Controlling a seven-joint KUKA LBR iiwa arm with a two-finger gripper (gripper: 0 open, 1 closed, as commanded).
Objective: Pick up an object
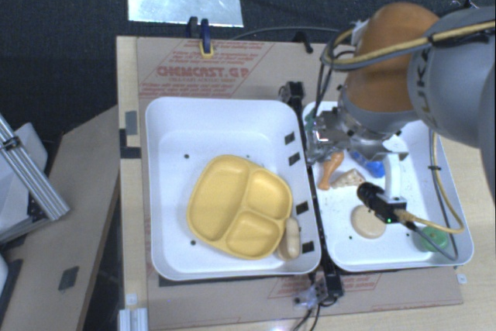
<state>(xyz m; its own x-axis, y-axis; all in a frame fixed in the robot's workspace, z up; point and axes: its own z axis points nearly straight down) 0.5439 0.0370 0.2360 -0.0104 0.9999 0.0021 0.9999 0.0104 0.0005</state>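
My gripper (328,137) hangs below the arm's orange band, over the upper left part of the right bin (387,260). Just beneath it an orange carrot (332,169) lies slanted beside a beige wedge (349,177). A blue object (373,166) is partly hidden under the wrist. A tan round disc (367,223) lies lower in the same bin, and a green object (434,238) sits by the right corner. Nothing can be seen held by the gripper.
The left bin (174,167) holds a yellow divided plate (239,205) with a small tan roll (291,238) against its lower right edge. A black connector (377,202) with a yellow cable crosses the right bin. The divider between the bins runs close to the gripper.
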